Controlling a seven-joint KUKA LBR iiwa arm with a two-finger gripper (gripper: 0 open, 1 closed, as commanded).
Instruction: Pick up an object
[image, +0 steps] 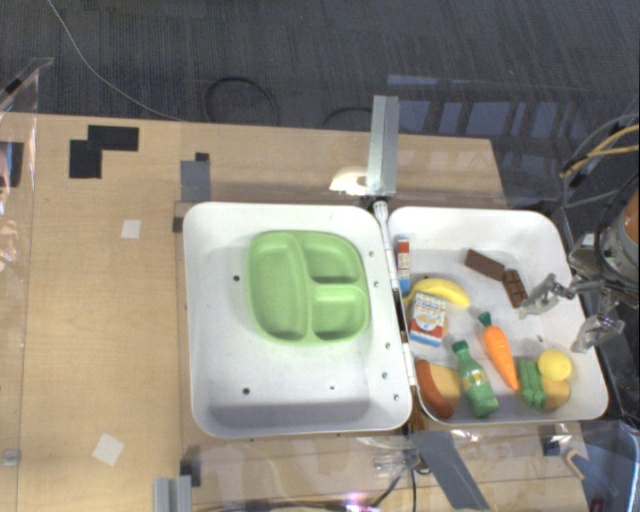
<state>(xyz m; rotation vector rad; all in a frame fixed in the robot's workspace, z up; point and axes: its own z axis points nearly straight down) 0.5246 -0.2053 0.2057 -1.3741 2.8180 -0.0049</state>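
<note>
Fingers (545, 295) of the gripper (572, 312) stand wide apart, holding nothing, over the right bin's (520, 225) right edge; a carrot (499, 355) lies near that bin's front edge, beside a lemon (555, 365).

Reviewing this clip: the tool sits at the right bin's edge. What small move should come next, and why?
Probably shift the tool left and down over the lemon or carrot. It hangs at the right bin's rim with nothing between its fingers, and those toys lie nearest.
</note>
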